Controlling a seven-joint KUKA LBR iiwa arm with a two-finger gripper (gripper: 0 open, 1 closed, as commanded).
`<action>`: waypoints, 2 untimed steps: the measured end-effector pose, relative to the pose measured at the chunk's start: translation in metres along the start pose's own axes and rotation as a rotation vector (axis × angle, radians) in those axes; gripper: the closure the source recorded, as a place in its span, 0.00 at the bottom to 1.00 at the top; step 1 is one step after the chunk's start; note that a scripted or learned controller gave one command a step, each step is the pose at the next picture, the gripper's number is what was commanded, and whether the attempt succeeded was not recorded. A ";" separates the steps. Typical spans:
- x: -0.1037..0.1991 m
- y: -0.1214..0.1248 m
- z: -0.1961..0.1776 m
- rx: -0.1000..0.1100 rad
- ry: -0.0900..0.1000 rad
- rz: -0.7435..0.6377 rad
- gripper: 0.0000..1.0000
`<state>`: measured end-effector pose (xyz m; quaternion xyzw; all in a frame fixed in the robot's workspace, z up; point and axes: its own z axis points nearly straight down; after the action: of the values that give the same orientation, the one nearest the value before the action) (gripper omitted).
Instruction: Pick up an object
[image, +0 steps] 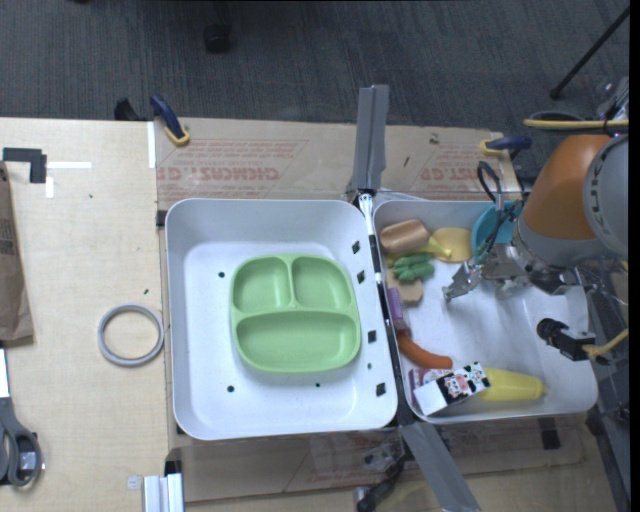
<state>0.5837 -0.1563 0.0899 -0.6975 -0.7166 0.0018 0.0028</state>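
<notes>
Jaws of the gripper (462, 287) appear slightly apart with nothing between them, though the view is small. It hangs low in the right bin (520, 320), near the green toy (412, 266). No object lifted; grasp and raise remain.

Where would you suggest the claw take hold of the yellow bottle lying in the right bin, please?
Probably across the middle of the yellow bottle, coming straight down. It lies on its side along the right bin's near wall, long axis left to right, so fingers closing across its narrow width fit best, clear of the black-and-white carton at its left end.
</notes>
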 end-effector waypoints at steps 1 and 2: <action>-0.003 0.074 0.000 0.001 0.000 0.046 0.00; -0.049 0.073 -0.025 -0.006 -0.004 -0.233 0.00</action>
<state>0.6585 -0.2033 0.1147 -0.6095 -0.7928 0.0007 -0.0003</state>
